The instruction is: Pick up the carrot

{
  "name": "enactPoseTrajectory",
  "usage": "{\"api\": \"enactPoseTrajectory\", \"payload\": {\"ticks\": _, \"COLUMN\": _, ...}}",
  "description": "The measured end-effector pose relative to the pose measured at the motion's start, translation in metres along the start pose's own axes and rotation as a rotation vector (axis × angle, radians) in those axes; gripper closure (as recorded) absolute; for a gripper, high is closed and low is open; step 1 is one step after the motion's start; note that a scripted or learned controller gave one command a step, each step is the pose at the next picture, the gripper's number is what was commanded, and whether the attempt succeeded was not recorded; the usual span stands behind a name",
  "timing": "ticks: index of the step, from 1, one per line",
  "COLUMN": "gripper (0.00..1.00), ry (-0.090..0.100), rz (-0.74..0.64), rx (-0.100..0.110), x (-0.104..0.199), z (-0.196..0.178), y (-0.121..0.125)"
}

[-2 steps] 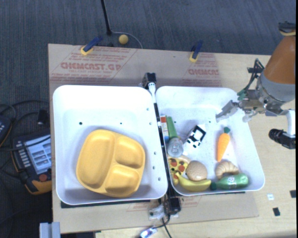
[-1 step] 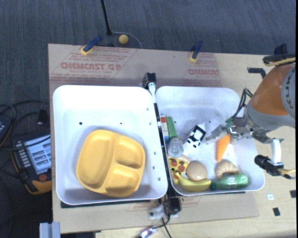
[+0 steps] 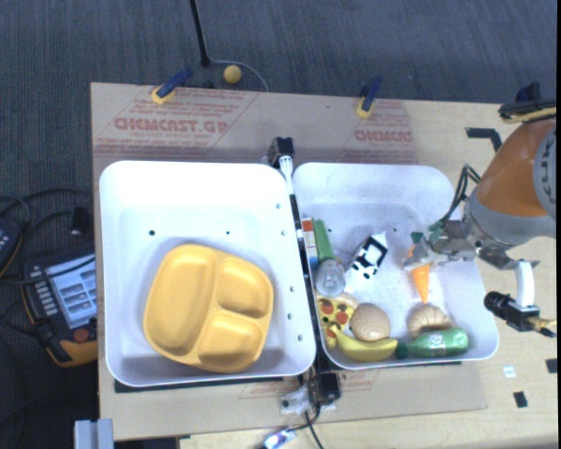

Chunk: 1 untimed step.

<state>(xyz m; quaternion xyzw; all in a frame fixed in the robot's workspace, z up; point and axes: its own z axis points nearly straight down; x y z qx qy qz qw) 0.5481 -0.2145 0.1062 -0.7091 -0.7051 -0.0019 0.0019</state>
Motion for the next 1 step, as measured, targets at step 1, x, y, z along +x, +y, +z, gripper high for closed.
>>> {"api": "enactPoseTrajectory", "payload": {"ticks": 1, "gripper": 1.00, "ry": -0.006, "rz": -0.006, "rx": -0.006, "x": 0.0640, "z": -0.0719, "y": 0.0087}}
